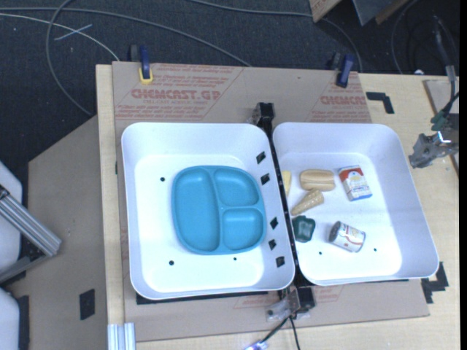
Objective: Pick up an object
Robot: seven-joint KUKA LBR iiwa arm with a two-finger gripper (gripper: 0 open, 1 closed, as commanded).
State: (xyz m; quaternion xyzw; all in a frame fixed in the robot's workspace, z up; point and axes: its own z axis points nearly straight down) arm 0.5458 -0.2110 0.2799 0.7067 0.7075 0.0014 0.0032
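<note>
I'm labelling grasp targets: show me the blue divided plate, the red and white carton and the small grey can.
blue divided plate (217, 210), camera view, centre divider
red and white carton (355, 184), camera view, top face
small grey can (347, 236), camera view, side wall

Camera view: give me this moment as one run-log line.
gripper: right of right bin, outside it | blue tray: left bin | bread roll, red carton, can: right bin, untouched

Gripper: metallic grey assembly at the frame's 3 o'clock edge (slightly above centre), partly cut off; fingers too small and blurred to read.
</note>
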